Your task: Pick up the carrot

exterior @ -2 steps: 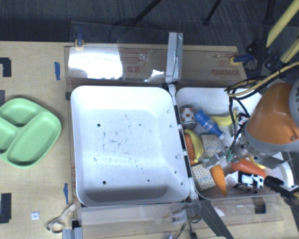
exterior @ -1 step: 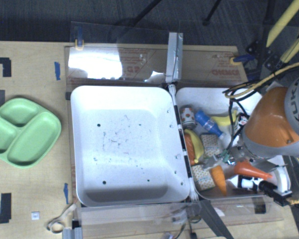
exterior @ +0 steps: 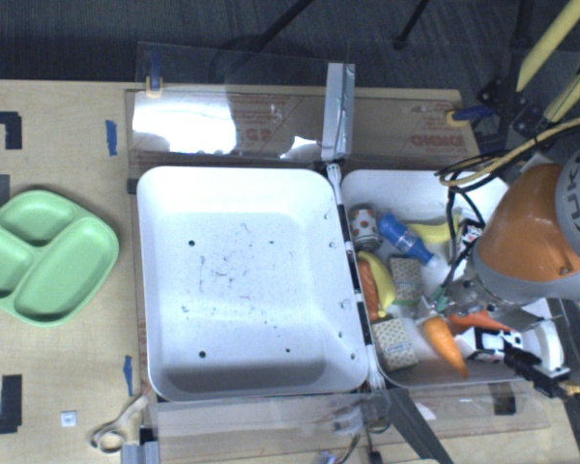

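Carrot (exterior: 445, 342) position: near front wall of the right bin (exterior: 435, 380), lying at a slant with its thick end up toward the arm and its tip pointing to the front right. Just to its left sits a speckled sponge block (exterior: 394, 341); behind it are a second orange vegetable (exterior: 369, 283), a banana (exterior: 389, 288), a blue bottle (exterior: 406, 240) and a small can (exterior: 364, 224), all crowded together. Fault risks, as judged from this layout: the carrot is tapered and smooth, so a grip taken near the thin tip is likely to slip out on lift; the sponge block lies close enough that a finger descending on that side may land on it and push the carrot aside; the bin wall at the front limits room for a finger on that side; the other orange item could be taken for the target. Arm pose: the arm (exterior: 532, 235) reaches in from the right and bends down over the right bin, with the orange band uppermost and the gripper (exterior: 454, 307) low over the carrot's thick end. Finger opening cannot be determined, because the wrist and cabling cover that area, and no grasp on the carrot can be confirmed. The left bin (exterior: 174, 201) and the green plate (exterior: 43, 254) on the counter (exterior: 58, 375) play no part.
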